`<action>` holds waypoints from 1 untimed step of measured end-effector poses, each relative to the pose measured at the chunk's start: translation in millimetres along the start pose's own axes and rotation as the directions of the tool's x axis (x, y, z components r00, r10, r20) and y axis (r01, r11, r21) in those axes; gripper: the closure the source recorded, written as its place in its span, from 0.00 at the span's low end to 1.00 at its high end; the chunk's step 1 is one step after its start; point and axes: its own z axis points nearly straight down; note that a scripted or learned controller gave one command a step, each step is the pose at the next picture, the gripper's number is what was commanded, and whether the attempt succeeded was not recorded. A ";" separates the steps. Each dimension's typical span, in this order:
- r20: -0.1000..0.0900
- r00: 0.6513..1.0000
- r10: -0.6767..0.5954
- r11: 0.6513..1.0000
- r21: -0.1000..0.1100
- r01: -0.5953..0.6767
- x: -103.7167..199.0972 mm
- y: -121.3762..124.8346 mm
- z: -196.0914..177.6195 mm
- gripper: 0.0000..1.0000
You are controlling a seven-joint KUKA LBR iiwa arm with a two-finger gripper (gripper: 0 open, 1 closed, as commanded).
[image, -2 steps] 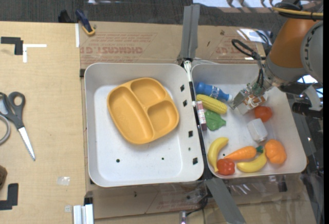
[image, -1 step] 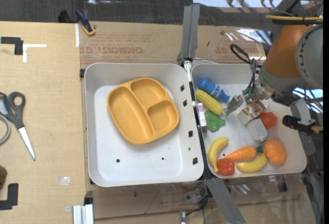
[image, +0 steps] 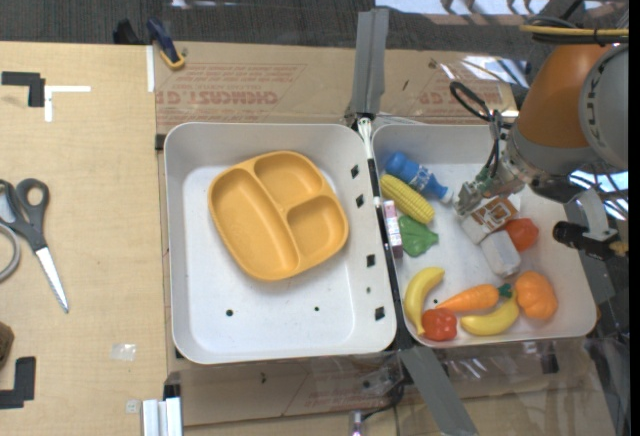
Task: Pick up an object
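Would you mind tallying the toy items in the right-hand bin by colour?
Yellow: 3 (plastic corn cob, two plastic bananas)
Orange: 2 (plastic carrot, round orange fruit)
Red: 2 (pieces)
Blue: 1 (bottle)
Green: 1 (leafy piece)
Total: 9

Orange-yellow divided plate point(image: 278, 214) in a white bin point(image: 180, 254) — yellow corn point(image: 408, 198), blue bottle point(image: 414, 173), orange carrot point(image: 468, 299).
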 end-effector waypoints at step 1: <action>0.000 1.000 0.000 1.000 0.000 0.000 0.0 -0.1 0.1 0.00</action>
